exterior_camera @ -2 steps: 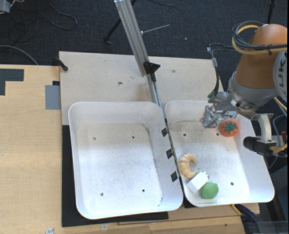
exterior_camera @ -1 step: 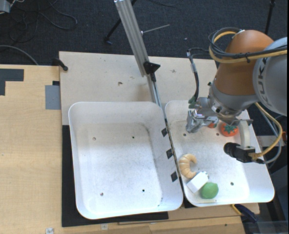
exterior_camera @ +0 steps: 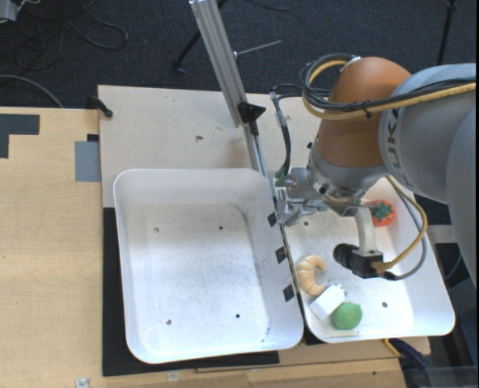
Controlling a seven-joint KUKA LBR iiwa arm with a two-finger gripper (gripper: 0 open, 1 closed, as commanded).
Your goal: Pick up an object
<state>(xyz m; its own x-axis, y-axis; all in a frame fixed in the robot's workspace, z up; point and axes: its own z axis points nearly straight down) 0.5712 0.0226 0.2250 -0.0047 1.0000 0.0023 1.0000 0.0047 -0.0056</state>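
Grey metal and an orange band are filling the upper right of the view, where the arm [exterior_camera: 401, 128] is reaching in over the right bin [exterior_camera: 417, 309]. Its gripper [exterior_camera: 298, 204] is hanging low near the wall where the two bins meet, at the far left of the right bin. Whether it is clenched or released cannot be told from here, since the wrist is covering much of it and the metal parts are blurring together; nothing can be seen held in it. The things to pick are all lying in the right bin. A pale tan curved piece, like a croissant [exterior_camera: 309, 272], is resting below the gripper, apart from it. Just beside that, toward the near edge, a small white block [exterior_camera: 327, 301] is lying tilted, and a green ball [exterior_camera: 347, 315] is touching or nearly touching the block's right side. A red and green toy [exterior_camera: 381, 212] is sitting farther back, partly hidden by the arm. A black fitting with a yellow cable [exterior_camera: 365, 262] is hanging off the wrist over the middle of that bin, between the red toy and the croissant. The left bin [exterior_camera: 142, 208] is sitting just beside the right one. A slanted metal rail [exterior_camera: 223, 63] is rising behind the bins, and the wooden bench [exterior_camera: 37, 241] is stretching away to the left.
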